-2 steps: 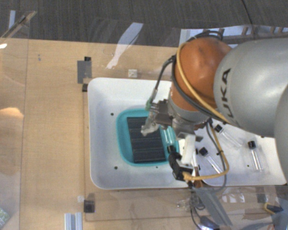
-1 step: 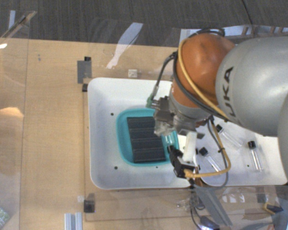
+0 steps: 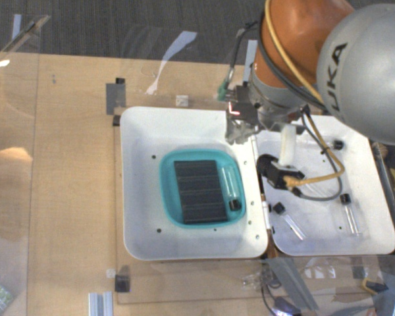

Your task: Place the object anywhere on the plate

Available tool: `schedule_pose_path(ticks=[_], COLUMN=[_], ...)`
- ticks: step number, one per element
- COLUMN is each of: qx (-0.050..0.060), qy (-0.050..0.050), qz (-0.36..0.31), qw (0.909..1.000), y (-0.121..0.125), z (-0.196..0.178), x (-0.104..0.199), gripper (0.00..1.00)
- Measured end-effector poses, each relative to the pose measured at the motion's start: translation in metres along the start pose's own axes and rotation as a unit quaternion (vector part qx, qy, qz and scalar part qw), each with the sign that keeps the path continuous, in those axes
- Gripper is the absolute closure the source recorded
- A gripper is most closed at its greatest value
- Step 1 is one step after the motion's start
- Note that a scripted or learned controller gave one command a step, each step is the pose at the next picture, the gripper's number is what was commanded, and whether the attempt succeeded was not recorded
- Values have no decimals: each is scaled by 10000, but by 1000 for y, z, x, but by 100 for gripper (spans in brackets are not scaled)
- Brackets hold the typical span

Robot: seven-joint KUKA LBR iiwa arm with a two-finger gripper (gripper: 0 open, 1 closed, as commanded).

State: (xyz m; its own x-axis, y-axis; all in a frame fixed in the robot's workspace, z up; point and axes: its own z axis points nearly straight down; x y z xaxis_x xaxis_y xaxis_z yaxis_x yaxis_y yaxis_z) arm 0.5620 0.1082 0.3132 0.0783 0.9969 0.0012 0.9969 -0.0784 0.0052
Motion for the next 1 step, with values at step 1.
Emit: schedule_pose_path(ticks=[1], qx=[26], qy=[-3], qz=[-749], qw=[9972], y=[-17], z=[138], x=[29], gripper=[100])
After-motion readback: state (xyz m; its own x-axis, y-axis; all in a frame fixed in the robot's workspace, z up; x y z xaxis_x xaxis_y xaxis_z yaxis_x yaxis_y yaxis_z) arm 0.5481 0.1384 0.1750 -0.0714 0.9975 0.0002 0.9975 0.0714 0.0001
